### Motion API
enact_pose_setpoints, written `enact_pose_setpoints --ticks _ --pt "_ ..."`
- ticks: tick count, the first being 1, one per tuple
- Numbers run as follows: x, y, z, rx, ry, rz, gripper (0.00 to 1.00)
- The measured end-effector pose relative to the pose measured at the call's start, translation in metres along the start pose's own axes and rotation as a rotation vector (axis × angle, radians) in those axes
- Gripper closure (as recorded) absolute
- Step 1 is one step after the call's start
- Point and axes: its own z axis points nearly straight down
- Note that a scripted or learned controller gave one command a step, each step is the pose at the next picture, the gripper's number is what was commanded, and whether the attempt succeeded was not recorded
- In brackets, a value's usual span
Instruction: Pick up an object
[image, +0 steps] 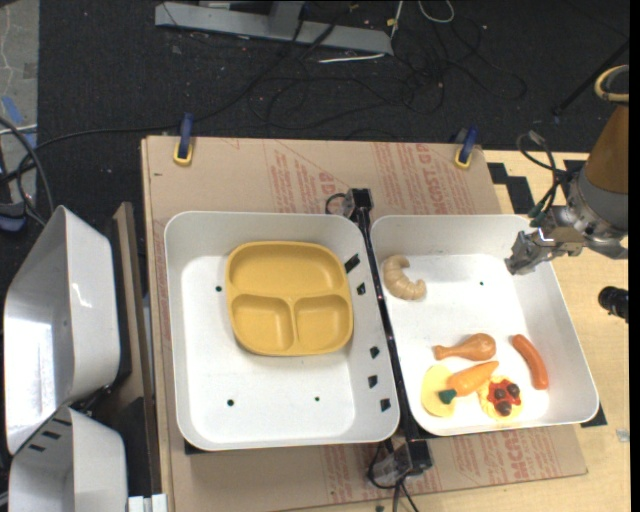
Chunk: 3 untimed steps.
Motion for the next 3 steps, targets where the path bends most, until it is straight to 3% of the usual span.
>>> enact_pose_setpoints --ticks 1,3 --pt "0.049 -0.001 0.005 0.004 0.002 -0.005 1.00" --pt "0.161 0.007 -0.020 0.001 0.002 -0.006 1.00"
